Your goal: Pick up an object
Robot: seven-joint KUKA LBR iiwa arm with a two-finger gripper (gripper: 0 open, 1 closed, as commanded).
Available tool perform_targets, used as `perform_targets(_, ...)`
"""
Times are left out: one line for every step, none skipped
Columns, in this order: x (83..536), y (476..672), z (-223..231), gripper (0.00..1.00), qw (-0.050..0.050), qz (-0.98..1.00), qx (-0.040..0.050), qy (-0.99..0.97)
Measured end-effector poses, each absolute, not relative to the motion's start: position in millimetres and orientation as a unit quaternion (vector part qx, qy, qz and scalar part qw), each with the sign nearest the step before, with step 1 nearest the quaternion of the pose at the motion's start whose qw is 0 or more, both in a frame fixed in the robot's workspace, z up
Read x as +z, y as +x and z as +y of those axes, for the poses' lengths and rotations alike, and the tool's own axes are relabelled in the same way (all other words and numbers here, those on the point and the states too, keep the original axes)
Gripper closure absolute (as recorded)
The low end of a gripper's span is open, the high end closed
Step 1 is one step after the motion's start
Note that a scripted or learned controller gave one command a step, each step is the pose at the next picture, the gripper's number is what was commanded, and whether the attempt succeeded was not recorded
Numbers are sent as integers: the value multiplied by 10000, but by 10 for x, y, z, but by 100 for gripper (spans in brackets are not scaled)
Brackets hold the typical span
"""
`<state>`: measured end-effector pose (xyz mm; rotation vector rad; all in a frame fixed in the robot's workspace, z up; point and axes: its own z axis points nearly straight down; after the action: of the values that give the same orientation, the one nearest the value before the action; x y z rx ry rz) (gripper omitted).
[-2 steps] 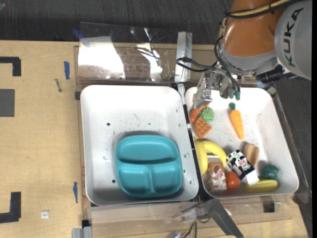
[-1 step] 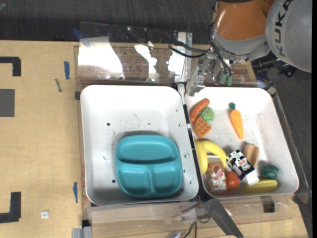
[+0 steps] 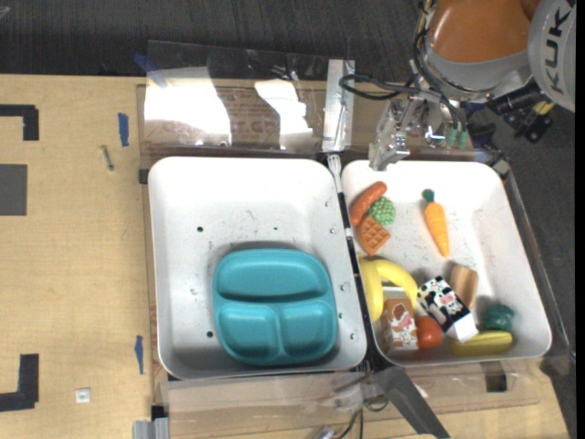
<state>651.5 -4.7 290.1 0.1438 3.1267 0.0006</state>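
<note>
arm: grey, orange-banded, above right white bin's (image 3: pixel 526 245) far rim | tool (image 3: pixel 395 149): metallic, pointing down at far-left corner, grip state cannot tell | object: orange plastic carrot (image 3: pixel 436 224), lying inside that bin, near far wall

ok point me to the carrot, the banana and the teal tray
carrot (image 3: pixel 437 225): camera view, middle of its orange body, right bin.
banana (image 3: pixel 380 282): camera view, middle of the yellow curve, by the right bin's left wall.
teal tray (image 3: pixel 272 305): camera view, centre ridge where its compartments meet, left bin.
</note>
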Motion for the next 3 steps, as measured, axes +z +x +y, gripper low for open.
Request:
perform_targets(2943,6594,138,100,54,9990,5,-446)
perform_targets(3141,6682,65,100,61,9942,0,-1070)
perform_targets(3266,6682,-85,100,63,9875,-5,-1578)
